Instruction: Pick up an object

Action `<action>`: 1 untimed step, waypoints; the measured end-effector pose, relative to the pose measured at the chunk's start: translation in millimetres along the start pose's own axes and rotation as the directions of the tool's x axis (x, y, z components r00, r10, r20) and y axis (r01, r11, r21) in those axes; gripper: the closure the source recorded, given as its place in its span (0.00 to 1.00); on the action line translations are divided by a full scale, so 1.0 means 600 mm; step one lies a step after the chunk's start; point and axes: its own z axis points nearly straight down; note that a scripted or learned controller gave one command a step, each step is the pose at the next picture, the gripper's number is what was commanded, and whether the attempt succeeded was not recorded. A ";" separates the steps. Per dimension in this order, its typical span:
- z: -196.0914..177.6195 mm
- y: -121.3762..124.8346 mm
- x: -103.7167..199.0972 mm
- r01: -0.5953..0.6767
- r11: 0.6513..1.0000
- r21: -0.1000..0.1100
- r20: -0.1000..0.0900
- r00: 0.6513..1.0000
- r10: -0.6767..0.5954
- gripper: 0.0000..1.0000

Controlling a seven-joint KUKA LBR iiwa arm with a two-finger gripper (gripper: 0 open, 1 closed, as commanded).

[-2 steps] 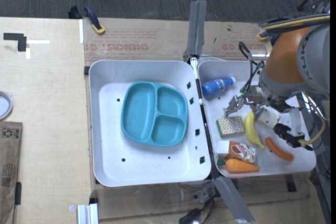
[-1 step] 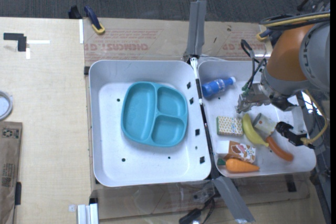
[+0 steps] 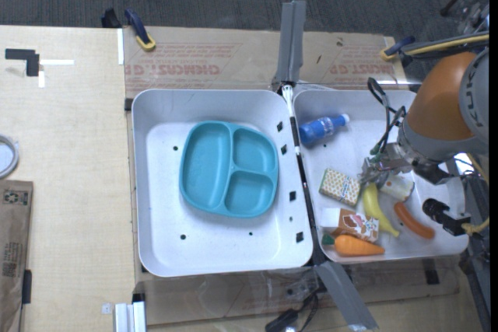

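Banana (image 3: 377,206): yellow, curved, lying in right bin (image 3: 350,101).
Gripper (image 3: 379,165): just above banana's upper end; jaw spread cannot be told.

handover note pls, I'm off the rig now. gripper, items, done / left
Gripper: low in the right bin, just above the banana; finger state can't be read.
Items in that bin: blue bottle, cracker box, banana, sausage, carrot, small carton.
Left bin: teal divided plate.
Done: arm is over the pile; nothing seen lifted.
Left: grasp one item and raise it.
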 end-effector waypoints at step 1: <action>-0.226 -0.034 0.185 -0.130 0.991 0.000 0.001 0.991 0.130 1.00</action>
